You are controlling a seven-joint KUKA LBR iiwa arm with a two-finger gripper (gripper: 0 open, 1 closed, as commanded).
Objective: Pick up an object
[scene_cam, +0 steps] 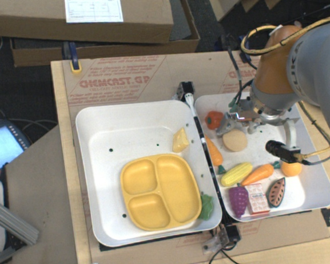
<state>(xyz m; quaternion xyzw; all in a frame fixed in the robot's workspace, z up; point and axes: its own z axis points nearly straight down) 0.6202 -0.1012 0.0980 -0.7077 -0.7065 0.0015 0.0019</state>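
A round beige toy bun (235, 141) is lying in the right bin (319, 192), just below the gripper (245, 121), whose grip state I cannot tell. A tomato (214, 119) is sitting beside it. Red lettering on the bench board (114, 81) is reading "CHEMCAST GP".

A cardboard box (114, 9) beyond the bins; a lit screen (2, 145) at the bench's left

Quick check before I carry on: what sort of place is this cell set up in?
Most likely a robotics lab or test bench: two shallow white plastic bins on a cardboard-covered bench, plastic toy food such as a yellow corn cob, and loose cables.
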